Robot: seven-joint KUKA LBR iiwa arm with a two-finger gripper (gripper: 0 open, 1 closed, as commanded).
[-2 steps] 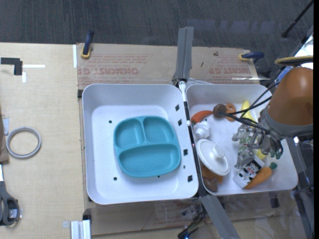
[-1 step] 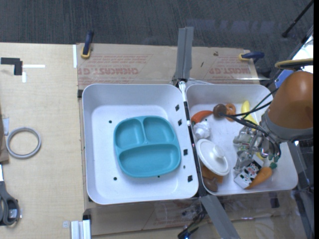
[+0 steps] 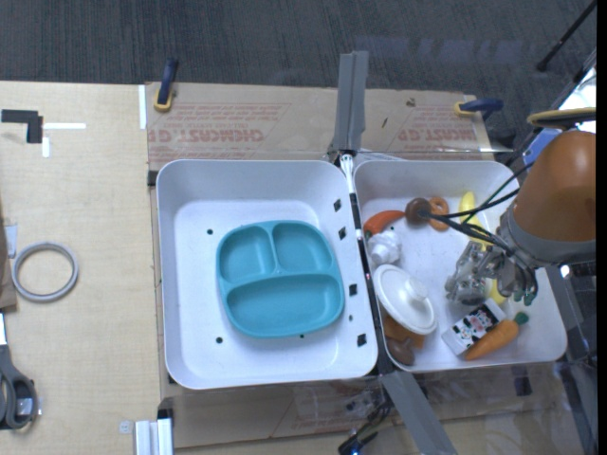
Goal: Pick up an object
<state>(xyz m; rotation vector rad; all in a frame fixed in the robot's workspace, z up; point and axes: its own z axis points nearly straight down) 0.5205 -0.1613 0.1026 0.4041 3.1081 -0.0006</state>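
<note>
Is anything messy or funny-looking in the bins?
Yes. The right bin is a jumble: a white lid lies tilted over a brown thing at its left wall, with a toy carrot and other bits scattered about. The blue plate in the left bin sits slightly crooked.

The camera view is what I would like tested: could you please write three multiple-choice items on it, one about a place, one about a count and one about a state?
1. Where does the blue divided plate lie?
A. left bin
B. right bin
C. on the bench
2. How many compartments does the plate have?
A. two
B. three
C. five
3. How does the white lid sit?
A. flat on the floor of the right bin
B. tilted, leaning at the divider between the bins
C. on the plate

Answers: 1 A, it rests on the floor of the left bin. 2 B, two small above one large. 3 B, it stands slanted.
</note>
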